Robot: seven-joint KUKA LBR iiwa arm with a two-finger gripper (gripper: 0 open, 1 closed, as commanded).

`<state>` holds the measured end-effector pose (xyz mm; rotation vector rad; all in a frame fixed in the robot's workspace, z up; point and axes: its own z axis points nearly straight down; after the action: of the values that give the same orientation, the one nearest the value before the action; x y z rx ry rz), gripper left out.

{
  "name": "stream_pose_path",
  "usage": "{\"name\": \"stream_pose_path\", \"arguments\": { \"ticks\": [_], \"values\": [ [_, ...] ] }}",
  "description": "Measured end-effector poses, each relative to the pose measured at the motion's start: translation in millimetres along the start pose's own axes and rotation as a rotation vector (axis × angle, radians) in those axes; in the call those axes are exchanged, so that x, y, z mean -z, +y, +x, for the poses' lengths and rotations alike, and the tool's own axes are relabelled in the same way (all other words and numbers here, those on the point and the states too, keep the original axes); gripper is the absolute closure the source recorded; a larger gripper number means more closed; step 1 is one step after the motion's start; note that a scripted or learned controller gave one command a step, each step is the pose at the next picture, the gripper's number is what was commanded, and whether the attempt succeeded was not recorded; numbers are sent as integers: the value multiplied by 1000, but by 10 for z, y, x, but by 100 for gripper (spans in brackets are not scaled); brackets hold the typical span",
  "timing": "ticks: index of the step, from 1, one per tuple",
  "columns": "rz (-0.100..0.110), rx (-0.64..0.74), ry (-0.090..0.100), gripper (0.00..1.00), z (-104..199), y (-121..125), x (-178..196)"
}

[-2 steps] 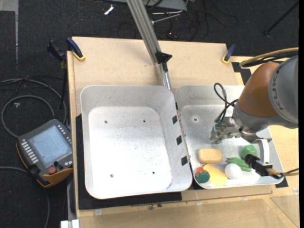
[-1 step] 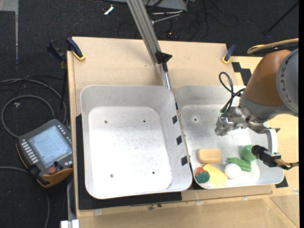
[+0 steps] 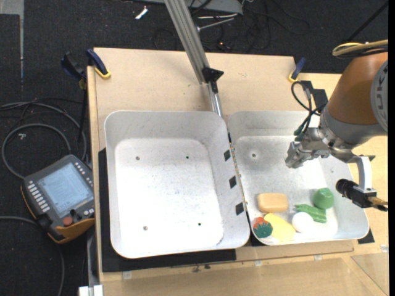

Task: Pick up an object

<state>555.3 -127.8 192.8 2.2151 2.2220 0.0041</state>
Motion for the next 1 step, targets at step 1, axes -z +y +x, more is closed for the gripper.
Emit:
{"name": "stream_pose_path", "arguments": {
  "ticks": [1],
  "values": [
    [-1,0,-1,100,-44,93,474]
  ]
}}
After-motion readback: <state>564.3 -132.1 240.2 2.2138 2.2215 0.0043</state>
